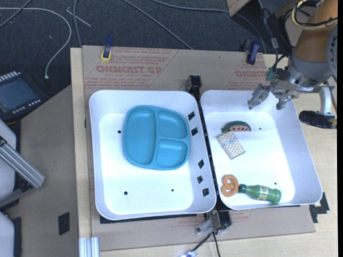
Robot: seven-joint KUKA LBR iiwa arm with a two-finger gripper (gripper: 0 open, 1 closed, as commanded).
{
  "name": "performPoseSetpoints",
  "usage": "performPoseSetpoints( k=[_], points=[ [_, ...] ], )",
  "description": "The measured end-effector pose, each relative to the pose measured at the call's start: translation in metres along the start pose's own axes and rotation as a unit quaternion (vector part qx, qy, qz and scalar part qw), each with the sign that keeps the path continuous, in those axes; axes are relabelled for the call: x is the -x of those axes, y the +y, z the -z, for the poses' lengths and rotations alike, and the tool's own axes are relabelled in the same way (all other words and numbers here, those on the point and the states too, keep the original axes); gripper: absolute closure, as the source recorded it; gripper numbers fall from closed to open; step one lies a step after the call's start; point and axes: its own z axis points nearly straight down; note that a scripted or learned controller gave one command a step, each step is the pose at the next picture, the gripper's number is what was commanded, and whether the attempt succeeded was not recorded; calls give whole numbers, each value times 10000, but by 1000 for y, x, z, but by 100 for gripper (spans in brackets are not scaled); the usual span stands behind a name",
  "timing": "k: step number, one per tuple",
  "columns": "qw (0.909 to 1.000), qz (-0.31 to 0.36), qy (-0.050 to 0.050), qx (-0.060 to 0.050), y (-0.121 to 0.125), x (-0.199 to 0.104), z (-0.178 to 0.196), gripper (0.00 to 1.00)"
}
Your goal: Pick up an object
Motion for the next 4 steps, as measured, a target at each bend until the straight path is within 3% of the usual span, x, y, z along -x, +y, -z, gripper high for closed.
performPoseSetpoints(
  k=[1, 3, 4],
  points=[
    [10000, 14, -13, 76, 3, 0, 10, 0],
    [10000, 16, -8, 60, -5, 2, -99, 0],
    [10000, 18, -13, 90, -3, 2, -85, 100]
  ],
)
